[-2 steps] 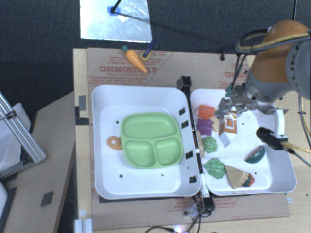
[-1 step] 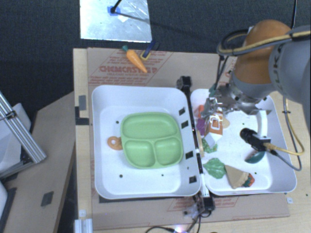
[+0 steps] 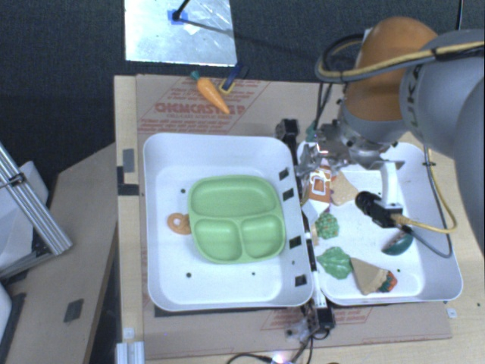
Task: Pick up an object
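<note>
Reaching in over the right bin (image 3: 443, 275), the hand (image 3: 322, 165) hangs at that bin's upper-left corner, just above an orange-and-white piece (image 3: 320, 186); whether it is clenched or released I cannot tell. Likely targets lie scattered further down the bin: green leafy pieces (image 3: 334, 262), a tan wedge (image 3: 368, 275). The cardboard's red lettering is unreadable.

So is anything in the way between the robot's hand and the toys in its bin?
Nothing visible is. The gripper is low over the right bin, at its left edge, right by the tan piece. The broccoli and green leaf lie uncovered just below it.
</note>
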`<state>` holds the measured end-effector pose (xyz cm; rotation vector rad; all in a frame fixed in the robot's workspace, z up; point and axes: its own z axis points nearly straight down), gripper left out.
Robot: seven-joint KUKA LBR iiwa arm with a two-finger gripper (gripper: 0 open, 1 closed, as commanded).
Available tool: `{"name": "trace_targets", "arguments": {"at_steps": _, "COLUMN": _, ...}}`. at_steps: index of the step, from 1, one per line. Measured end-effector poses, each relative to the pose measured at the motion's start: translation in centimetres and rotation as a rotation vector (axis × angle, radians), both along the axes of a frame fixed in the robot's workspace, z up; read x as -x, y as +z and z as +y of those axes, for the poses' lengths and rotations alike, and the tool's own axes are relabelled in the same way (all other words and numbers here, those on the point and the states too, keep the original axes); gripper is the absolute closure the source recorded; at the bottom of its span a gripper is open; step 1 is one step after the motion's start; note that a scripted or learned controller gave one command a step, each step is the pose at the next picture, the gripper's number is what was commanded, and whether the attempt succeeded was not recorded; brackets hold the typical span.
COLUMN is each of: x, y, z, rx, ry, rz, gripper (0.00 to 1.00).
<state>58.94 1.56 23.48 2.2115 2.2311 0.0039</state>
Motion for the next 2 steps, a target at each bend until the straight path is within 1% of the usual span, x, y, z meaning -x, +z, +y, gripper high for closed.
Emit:
{"name": "trace_targets", "arguments": {"at_steps": 1, "x": -0.2, "y": -0.1, "z": 0.0, "rx": 0.001, "ry": -0.003, "rz": 0.000, "gripper": 1.00}}
{"name": "trace_targets", "arguments": {"at_steps": 2, "x": -0.5, "y": -1.9, "z": 0.2, "rx": 0.002, "ry": -0.003, "rz": 0.002, "gripper": 1.00}}
